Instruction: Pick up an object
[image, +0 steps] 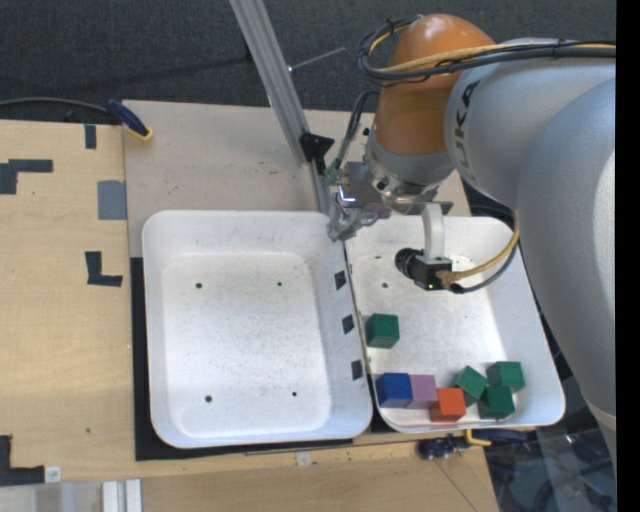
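A grey robot arm (540, 130) with an orange band (430, 80) reaches in from 3 o'clock over a pale wooden surface (60, 300) that carries two shallow white bins side by side. Its pincer (348, 212) hangs at the 11 o'clock corner of the right bin (520, 290), right above the wall shared with the left bin (240, 320). Whether the pincer is released or clenched cannot be told from this angle, and nothing is seen in its grasp.

All the objects for picking lie in the right bin. A lone green cube (382, 329) sits near the bin's middle, toward 9 o'clock, close to the shared wall, with its sides roughly in line with the bin's walls. Being cubes, the objects are equally wide each way. Along the 6 o'clock edge a row of cubes runs from 9 o'clock to 3 o'clock: a blue cube (394, 389), a pale purple cube (423, 388) touching it, an orange cube (450, 403), then a turned green cube (472, 381) set cornerwise, a far green cube (506, 375) and a near green cube (497, 402) bunched together. The pincer is well apart from this row.
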